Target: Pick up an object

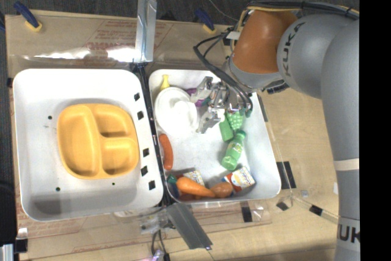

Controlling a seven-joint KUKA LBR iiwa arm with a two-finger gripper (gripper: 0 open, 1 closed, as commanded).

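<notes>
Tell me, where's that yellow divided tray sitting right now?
The yellow divided tray lies in the left bin, roughly at its centre. The gripper hangs over the right bin, among the toy foods.

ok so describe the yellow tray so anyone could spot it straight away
Start at the left-hand shallow white bin. In its middle lies the yellow plastic tray with three compartments, rounded at the corners. It is the sole item there, while the small food toys sit in the other bin.

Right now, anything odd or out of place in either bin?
Nothing damaged or spilled. The right bin is cluttered: carrots and packets crowd its near edge, a green bottle lies on its side. The yellow divided tray sits flat in the left bin.
</notes>
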